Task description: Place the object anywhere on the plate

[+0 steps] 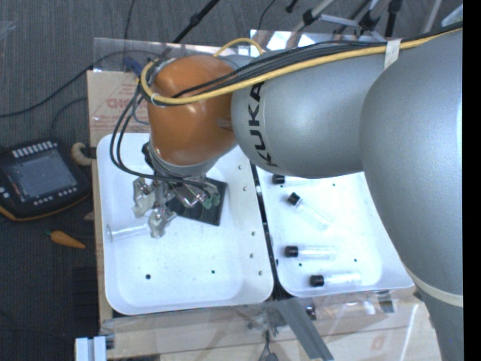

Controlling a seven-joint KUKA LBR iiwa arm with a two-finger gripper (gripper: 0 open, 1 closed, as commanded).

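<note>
the grey arm (338, 104) reaches in from the right, its orange band (192, 111) hanging over the left bin (180, 277). below the band the gripper (154, 209) hovers low over the bin floor, and whether its fingers are spread or pressed together cannot be told from this slant. a clear tube (126, 232) lies flat on the white floor of the left bin, just beside the gripper's tip (touching or not is unclear). a dark flat plate (210, 205) sits under the wrist, partly hidden. in the right bin (376, 273) three clear tubes with black caps (323, 253) lie well apart from the gripper.
</note>
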